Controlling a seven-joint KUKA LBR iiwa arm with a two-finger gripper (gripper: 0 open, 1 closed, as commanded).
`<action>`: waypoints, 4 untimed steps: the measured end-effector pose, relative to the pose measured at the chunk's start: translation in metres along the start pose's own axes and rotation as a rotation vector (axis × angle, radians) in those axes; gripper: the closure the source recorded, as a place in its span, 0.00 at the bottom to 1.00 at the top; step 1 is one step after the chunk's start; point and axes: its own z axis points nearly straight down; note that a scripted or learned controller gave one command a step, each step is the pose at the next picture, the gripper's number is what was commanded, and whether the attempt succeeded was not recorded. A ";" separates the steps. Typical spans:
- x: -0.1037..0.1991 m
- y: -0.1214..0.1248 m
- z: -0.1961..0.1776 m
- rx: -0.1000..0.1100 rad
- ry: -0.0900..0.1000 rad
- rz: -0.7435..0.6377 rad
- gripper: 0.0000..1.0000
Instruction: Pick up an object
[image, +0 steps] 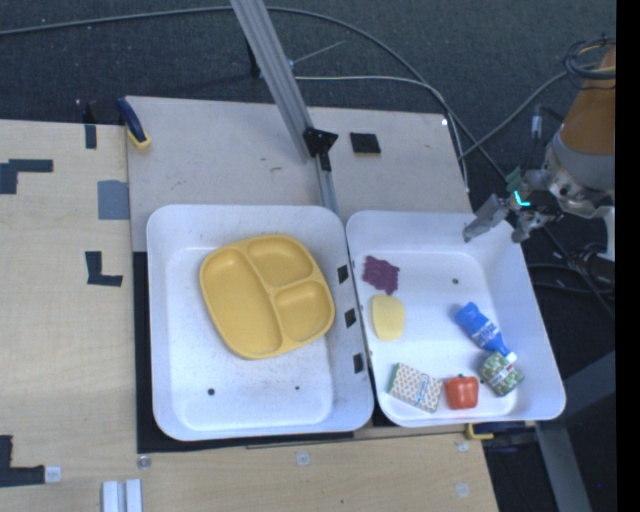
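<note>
Your end effector (497, 222) hangs above the upper right rim of the right shallow white bin (530, 300), its two fingers apart with nothing between them. Below it in that bin lie a blue bottle (478, 326), a purple crumpled piece (380, 272), a pale yellow oval (388, 317), a patterned packet (414, 387) and a red pepper (461, 391). The left bin (170, 330) holds a yellow divided plate (266, 295).

This place looks like a robotics lab. A plywood bench (60, 300) carries black tape marks (100, 268), two white bins (160, 300) sit side by side, loose cables (400, 75) run over dark carpet, and an aluminium pole (280, 80) crosses above.
</note>
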 end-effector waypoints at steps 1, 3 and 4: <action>0.000 0.001 -0.001 -0.003 -0.001 0.000 0.00; 0.007 -0.001 0.110 0.002 -0.001 -0.001 0.00; 0.007 0.000 0.133 -0.003 -0.003 -0.002 0.00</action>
